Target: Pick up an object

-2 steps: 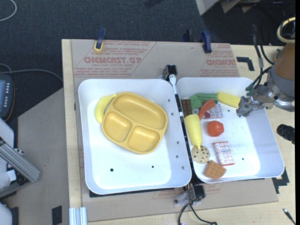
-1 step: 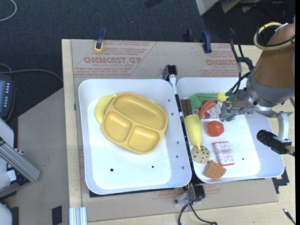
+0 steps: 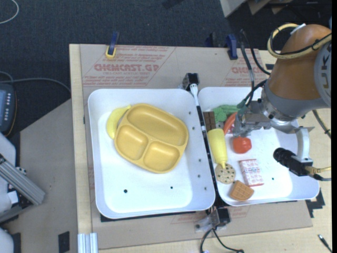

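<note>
The hand [image 3: 243,132], grip hidden so I cannot tell, should settle squarely over the red tomato [image 3: 241,144] before closing.

Yellow clamp [image 3: 111,47], blue clamp [image 3: 231,45] on bench's [image 3: 158,62] far edge.
</note>
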`<state>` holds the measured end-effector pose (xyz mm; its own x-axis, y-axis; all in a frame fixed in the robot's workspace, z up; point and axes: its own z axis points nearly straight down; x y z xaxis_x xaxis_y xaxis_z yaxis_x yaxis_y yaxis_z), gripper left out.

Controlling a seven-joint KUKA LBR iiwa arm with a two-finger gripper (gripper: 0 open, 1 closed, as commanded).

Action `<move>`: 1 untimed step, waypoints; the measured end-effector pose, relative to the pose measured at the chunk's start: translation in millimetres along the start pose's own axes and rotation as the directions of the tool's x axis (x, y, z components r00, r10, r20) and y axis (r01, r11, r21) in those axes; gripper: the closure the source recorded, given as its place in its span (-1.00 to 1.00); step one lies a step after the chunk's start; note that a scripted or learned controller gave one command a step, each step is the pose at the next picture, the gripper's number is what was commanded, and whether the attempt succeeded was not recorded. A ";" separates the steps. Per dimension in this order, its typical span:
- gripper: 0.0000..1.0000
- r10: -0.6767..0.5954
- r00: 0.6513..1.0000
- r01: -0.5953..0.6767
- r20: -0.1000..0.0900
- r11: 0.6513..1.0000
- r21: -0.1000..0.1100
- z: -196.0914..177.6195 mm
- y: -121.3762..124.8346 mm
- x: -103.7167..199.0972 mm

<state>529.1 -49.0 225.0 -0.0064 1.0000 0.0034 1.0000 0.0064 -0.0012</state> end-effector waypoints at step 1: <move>1.00 0.001 1.000 -0.001 0.001 1.000 0.003 6.7 -15.6 42.8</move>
<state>513.3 -6.3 218.5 -0.0050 1.0000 0.0024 1.0000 0.0050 -0.0039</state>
